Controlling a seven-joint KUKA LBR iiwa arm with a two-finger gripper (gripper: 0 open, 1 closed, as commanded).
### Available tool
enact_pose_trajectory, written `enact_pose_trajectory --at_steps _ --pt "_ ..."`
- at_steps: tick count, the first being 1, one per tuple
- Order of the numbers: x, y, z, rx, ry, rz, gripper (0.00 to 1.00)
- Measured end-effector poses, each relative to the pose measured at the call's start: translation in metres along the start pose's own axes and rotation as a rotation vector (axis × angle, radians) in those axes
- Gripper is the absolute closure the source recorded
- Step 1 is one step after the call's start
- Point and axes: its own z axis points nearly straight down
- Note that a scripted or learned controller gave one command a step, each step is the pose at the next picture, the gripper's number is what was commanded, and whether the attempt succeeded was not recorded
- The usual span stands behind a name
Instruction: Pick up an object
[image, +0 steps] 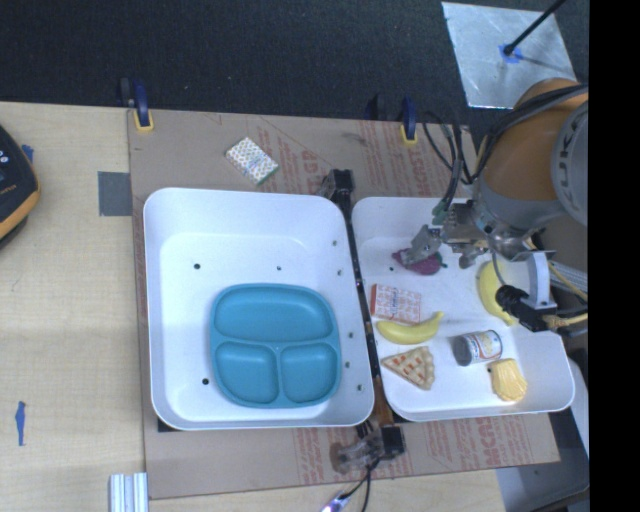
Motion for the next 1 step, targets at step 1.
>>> enact_pose_trajectory --at_steps 1 --pt "-0.0243 -0.0503 0.0671 -0.009 0.001 0.001 0.00"
